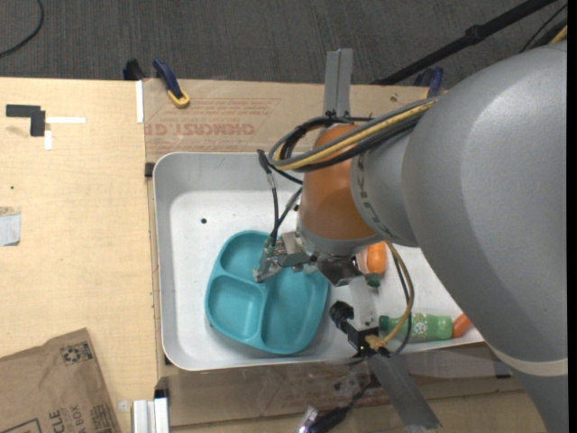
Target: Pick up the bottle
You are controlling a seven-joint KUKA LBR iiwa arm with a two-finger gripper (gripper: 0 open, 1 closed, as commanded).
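I am looking down at the white bin [180, 242] in the middle of the frame. The big grey arm [487, 197] is reaching in from the right. Its gripper [270, 264] is hanging over the blue plate [261, 309], the one with three parts, in the lower middle. I cannot tell how the gripper is set. The green bottle [422, 327] is lying on its side at the lower right, near the bin's edge, well apart from the gripper. Something orange [373, 258] is peeking out just above the bottle.
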